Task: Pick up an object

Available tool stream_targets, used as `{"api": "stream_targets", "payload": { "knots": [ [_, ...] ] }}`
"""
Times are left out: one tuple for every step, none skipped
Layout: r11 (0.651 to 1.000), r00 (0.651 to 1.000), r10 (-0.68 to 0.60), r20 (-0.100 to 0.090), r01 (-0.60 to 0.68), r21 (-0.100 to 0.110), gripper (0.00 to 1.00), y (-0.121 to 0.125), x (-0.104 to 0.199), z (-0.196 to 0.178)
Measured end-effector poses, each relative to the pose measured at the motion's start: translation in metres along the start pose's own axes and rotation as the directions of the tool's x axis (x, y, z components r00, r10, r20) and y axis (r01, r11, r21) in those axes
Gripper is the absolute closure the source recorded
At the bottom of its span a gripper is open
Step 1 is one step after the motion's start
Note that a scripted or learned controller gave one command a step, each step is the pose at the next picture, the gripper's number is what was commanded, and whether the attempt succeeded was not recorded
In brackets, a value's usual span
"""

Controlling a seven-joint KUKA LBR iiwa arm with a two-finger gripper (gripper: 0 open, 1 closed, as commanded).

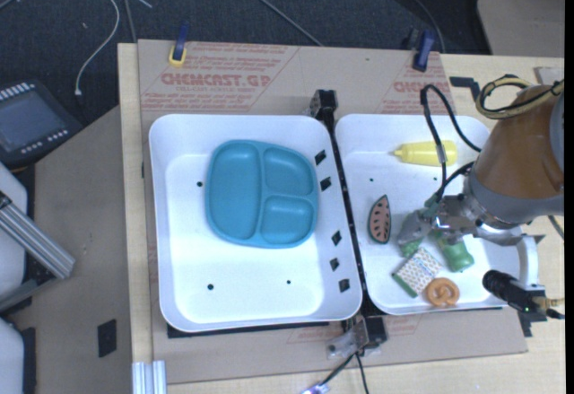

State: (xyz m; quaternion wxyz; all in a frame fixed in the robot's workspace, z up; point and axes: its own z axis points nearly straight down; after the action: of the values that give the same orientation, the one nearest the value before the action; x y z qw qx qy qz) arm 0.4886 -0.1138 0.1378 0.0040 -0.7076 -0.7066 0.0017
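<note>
Toys lie scattered in the right bin (381,136), the one the arm (525,159) reaches into from the right. A yellow piece (423,153) sits toward the far side of that bin, well apart from the rest. A watermelon slice (380,219) lies near the bin's left wall. Closer to the near edge sit a green toy (456,255), a checkered green-and-white packet (417,271) and a small orange pretzel (440,292), the last two just beside each other.

The hand (432,223) hangs low over this cluster, between the watermelon slice and the green toy, with its metal fingers (414,229) pointing left and down toward the packet. How wide they stand cannot be told from this angle, and nothing can be seen held between them.

The left bin (170,231) carries a blue divided plate (261,192), lying flat toward its far half. Both bins rest side by side on the table (260,74), whose cardboard top bears red print, and clamps (178,48) grip its far edge.
</note>
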Motion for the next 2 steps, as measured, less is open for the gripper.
{"api": "stream_targets", "payload": {
  "knots": [
    [1.000,1.000,-0.001,0.000,0.001,-0.001,0.00,-0.001,0.001,0.053],
    [1.000,1.000,0.000,0.001,0.000,-0.007,1.00,0.001,0.001,0.039]
  ]
}}
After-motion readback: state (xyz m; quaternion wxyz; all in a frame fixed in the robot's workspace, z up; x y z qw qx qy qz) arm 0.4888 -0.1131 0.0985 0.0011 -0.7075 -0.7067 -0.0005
